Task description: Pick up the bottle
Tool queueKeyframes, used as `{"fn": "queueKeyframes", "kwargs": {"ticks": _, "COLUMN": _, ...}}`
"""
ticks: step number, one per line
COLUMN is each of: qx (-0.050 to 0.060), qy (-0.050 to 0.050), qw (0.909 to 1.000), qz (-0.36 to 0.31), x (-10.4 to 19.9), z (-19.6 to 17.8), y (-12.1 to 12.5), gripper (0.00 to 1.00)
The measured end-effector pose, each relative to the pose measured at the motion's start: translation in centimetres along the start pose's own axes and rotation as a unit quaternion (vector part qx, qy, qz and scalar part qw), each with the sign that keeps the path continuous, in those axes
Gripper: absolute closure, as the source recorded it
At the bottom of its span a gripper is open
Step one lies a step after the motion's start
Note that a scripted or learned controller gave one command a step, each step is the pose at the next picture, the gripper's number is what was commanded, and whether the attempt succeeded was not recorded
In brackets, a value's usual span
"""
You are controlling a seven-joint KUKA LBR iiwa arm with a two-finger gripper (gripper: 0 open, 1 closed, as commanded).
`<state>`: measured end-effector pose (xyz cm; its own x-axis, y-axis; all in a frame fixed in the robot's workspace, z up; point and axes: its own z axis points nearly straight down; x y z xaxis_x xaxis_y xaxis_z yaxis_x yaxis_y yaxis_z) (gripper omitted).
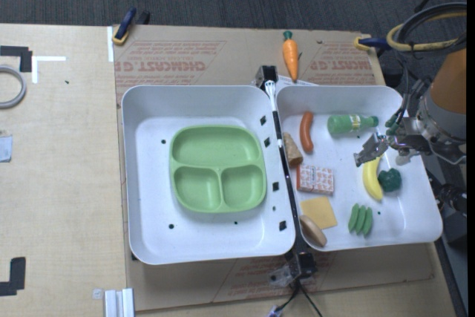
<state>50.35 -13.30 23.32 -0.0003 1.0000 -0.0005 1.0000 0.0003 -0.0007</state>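
The green bottle [349, 123] lies on its side at the back of the right bin [415, 223], its cap pointing right. My gripper [375, 146] hangs low over that bin, just in front of and to the right of the bottle's cap end, above the top of a banana [371, 179]. Its fingers [366, 155] look spread apart with nothing between them. The gripper is not touching the bottle.
The right bin also holds a sausage [306, 131], a bread piece [293, 152], a wafer [315, 178], cheese [319, 213], green beans [361, 219] and broccoli [389, 180]. A green divided plate [219, 168] sits in the left bin [141, 182]. A carrot [289, 54] lies behind the bins.
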Motion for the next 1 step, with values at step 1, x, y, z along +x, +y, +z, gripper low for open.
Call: {"fn": "queueKeyframes", "kwargs": {"ticks": 1, "qx": 0.000, "qy": 0.000, "qw": 1.0000, "qz": 0.000, "x": -0.03, "z": -0.94, "y": 0.05, "gripper": 1.00}}
